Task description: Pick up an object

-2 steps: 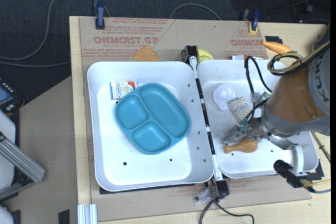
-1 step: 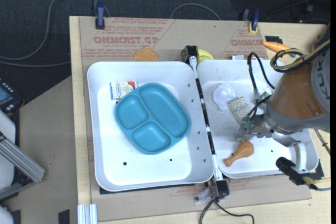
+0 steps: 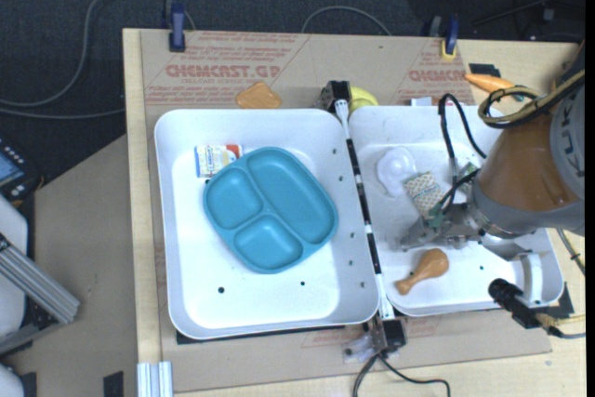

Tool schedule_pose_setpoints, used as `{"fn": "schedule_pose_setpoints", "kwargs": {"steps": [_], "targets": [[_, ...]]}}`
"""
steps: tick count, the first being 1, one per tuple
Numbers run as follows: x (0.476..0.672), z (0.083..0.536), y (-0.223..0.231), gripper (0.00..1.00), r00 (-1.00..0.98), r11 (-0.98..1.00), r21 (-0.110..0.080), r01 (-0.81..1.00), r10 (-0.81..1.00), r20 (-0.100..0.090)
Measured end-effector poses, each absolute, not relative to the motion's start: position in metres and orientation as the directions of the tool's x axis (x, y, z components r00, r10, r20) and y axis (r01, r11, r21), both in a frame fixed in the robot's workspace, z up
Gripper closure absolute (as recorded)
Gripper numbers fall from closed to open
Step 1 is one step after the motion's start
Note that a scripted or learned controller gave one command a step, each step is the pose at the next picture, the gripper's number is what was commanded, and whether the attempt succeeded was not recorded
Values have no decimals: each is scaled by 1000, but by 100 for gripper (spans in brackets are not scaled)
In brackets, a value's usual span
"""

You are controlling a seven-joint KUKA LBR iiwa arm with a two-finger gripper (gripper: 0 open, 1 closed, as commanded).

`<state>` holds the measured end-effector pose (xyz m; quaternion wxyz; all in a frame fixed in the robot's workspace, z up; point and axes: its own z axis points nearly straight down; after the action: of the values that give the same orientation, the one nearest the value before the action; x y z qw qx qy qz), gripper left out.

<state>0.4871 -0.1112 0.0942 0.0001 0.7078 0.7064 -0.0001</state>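
Brown bench (image 3: 279, 60) on dark carpet, two white bins side by side. Left bin (image 3: 186, 284): blue divided plate (image 3: 270, 207) with a small card (image 3: 216, 158) tucked at its upper-left edge. Right bin (image 3: 465, 297): tan drumstick-shaped toy (image 3: 423, 270), a clear cup (image 3: 395, 167), a patterned object (image 3: 424, 191) beside it. Arm is down over the right bin; gripper (image 3: 437, 228) sits just above the drumstick toy, nothing visibly between its tips. Can't tell if the claw is spread or closed.
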Motion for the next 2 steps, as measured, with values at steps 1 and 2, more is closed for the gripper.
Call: {"fn": "schedule_pose_setpoints", "kwargs": {"steps": [1,2], "targets": [[518,84,-112,0,-1,1,3,1000,1000,-2],[477,84,-92,0,1,-1,-6,1000,1000,3]]}}
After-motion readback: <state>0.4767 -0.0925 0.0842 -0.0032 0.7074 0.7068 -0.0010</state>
